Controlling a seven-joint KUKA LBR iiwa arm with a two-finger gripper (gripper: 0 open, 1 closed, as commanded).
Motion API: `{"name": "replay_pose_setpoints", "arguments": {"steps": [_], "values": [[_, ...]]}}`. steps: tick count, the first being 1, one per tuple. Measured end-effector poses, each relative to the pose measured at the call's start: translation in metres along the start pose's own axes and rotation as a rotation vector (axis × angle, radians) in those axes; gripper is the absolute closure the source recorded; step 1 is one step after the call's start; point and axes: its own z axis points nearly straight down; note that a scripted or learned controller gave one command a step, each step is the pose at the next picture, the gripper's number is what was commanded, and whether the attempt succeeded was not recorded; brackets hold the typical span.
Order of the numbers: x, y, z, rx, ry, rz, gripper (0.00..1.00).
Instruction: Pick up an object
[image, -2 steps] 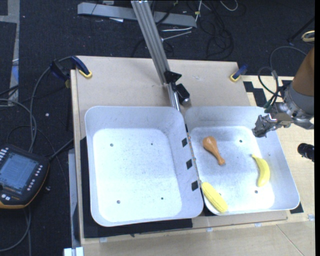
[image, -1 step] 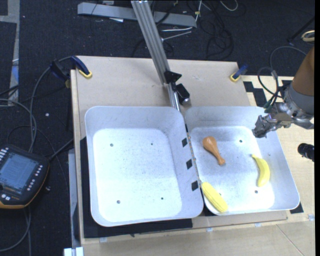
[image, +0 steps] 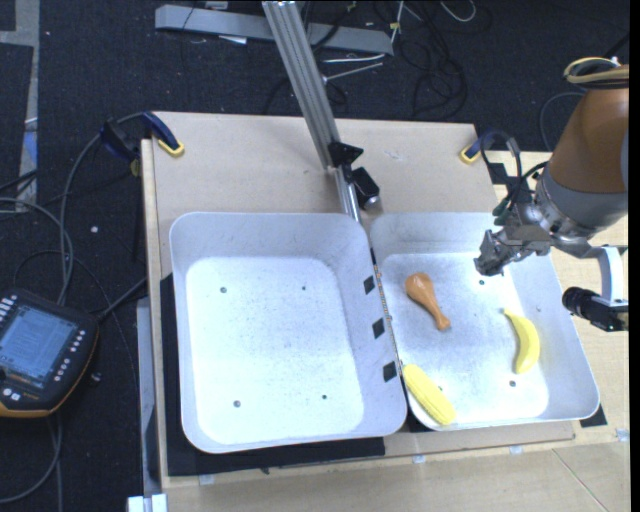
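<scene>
1. Orange-brown drumstick-shaped toy (image: 427, 299) is lying near the middle of the right shallow white bin (image: 560, 330), thin end pointing toward the lower right.
2. Dark two-finger gripper (image: 489, 262) is hanging over the bin's upper part, up and to the right of the drumstick, apart from it; whether anything is sitting between its tips is too small and dark to make out.
3. Curved yellow banana (image: 523, 342) is resting near the right wall.
4. Yellow corn cob (image: 429, 394) is lying at the lower-left corner, against the rim.
5. Left white bin (image: 200, 250) is sitting alongside.
</scene>
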Motion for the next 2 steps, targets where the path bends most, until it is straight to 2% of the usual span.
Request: {"name": "replay_pose_setpoints", "arguments": {"steps": [1, 2], "values": [[0.050, -0.004, 0.003, 0.001, 0.000, 0.000, 1.00], [0.101, 0.006, -0.008, 0.000, 0.000, 0.000, 1.00]]}}
